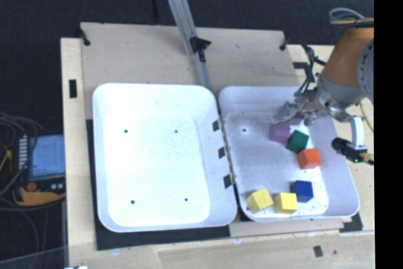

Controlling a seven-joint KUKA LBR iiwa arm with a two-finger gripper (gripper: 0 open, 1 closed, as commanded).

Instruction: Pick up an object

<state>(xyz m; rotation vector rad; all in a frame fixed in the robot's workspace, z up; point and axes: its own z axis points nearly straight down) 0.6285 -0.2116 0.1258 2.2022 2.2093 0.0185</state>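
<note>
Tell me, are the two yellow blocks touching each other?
Cannot tell. In the camera view the left yellow block and the right yellow block sit side by side with no clear gap, but contact isn't plain.

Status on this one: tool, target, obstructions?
Tool low in right bin, over purple block; grip unclear. Green block and orange block crowd close beside it. Nothing seen lifted.

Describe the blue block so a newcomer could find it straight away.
Start at the right-hand white bin, the one holding the blocks. Near its front edge sit two yellow blocks; the blue block is just right of them, the bin's only blue piece.
</note>
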